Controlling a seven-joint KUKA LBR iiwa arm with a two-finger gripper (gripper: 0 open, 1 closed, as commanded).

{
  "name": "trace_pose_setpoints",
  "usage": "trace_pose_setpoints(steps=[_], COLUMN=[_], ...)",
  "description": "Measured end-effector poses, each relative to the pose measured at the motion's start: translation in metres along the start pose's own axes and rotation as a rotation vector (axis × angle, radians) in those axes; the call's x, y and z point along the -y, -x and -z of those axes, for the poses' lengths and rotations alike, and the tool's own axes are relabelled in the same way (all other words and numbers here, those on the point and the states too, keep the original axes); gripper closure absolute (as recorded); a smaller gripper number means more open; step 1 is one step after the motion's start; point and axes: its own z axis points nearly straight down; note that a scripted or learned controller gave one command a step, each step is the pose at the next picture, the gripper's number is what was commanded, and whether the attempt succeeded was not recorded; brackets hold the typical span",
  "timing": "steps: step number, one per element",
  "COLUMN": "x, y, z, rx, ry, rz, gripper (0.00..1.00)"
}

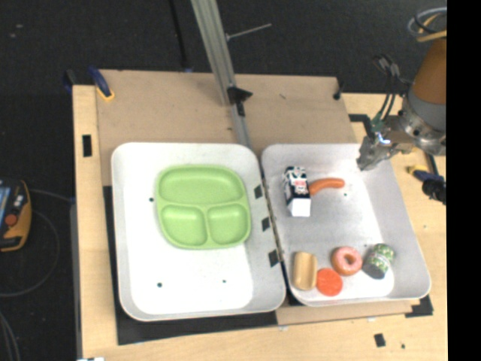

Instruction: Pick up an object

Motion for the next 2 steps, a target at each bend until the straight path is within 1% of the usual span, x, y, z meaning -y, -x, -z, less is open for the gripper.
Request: trace_pose_setpoints(steps=[1, 2], x=[-0.003, 0.002], y=[-0.057, -0.104], z=[0.005, -0.006], rx=[-0.003, -0.003], ry=[-0.004, -0.007], rz=[0.005, 0.004], gripper=[1.0, 1.0])
